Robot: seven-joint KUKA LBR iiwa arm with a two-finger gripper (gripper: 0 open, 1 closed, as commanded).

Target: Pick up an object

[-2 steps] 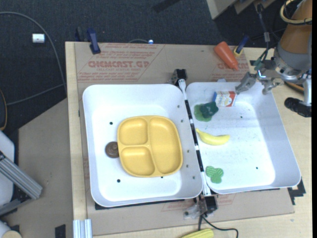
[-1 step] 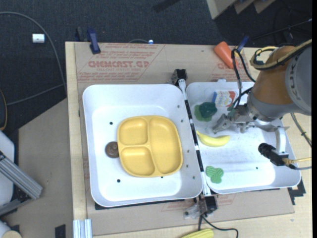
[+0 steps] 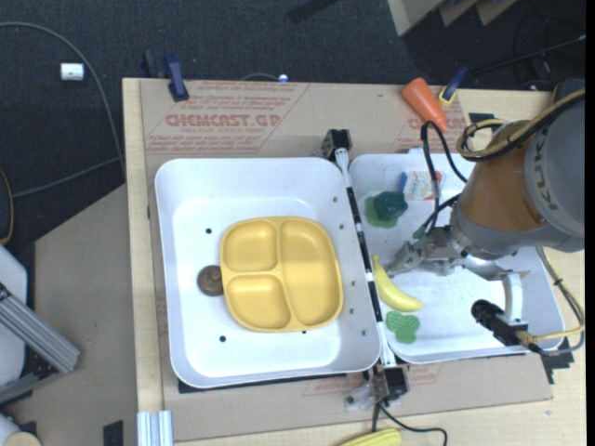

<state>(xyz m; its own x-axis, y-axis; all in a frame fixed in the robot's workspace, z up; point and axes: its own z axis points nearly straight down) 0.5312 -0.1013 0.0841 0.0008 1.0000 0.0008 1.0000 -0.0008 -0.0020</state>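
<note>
The pincer is down inside the right-hand shallow white bin, hanging off the grey arm w/ the orange band. Can't tell what its grip is doing from this angle, the wrist hides too much.

Closest stuff: the yellow plastic banana lies just beside it, below-left, up against the divider btw the two bins. A small light-green knobbly toy sits touching or nearly touching the banana's lower end. Further up is a darker green leafy-looking toy, w/ a small white card or packet next to it.

Over in the left white bin: a yellow three-compartment plastic plate and a small brown round thing at its left edge. All on a cardboard-covered surface.

Imo the banana is the obvious target. To do it right: centre over its middle, turn the wrist so the grip goes across the narrow width, not lengthwise, and keep off the bin wall. Lift straight up, slow, so it doesn't roll out.
</note>
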